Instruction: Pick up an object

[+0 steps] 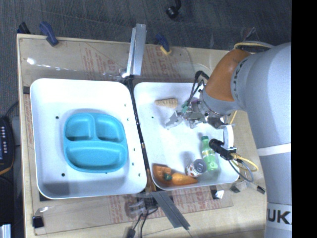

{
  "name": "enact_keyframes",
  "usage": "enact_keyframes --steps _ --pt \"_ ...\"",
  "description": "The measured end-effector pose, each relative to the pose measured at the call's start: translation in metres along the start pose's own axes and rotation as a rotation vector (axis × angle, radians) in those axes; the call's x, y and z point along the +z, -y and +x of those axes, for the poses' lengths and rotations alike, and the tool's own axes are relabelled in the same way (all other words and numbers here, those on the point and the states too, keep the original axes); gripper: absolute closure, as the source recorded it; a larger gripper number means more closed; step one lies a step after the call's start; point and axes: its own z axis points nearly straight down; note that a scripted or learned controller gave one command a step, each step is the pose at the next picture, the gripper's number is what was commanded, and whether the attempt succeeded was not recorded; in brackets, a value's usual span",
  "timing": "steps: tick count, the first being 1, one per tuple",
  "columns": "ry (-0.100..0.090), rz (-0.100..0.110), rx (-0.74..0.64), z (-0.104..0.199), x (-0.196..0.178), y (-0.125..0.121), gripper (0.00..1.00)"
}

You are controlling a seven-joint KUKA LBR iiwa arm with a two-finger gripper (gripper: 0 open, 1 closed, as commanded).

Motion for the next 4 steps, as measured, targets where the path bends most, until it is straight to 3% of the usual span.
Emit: enact_keyframes --steps 1,2,3,4 --pt "0.001 0.001 -0.001 0.000 -0.012 0.080 0.00" --pt "0.000 0.000 -0.001 0.000 -0.002 -0.023 0.00" --pt "0.001 0.000 -0.001 0.000 -0.001 0.090 0.00" --pt "0.003 -0.002 -0.007 0.000 -0.011 0.088 1.00"
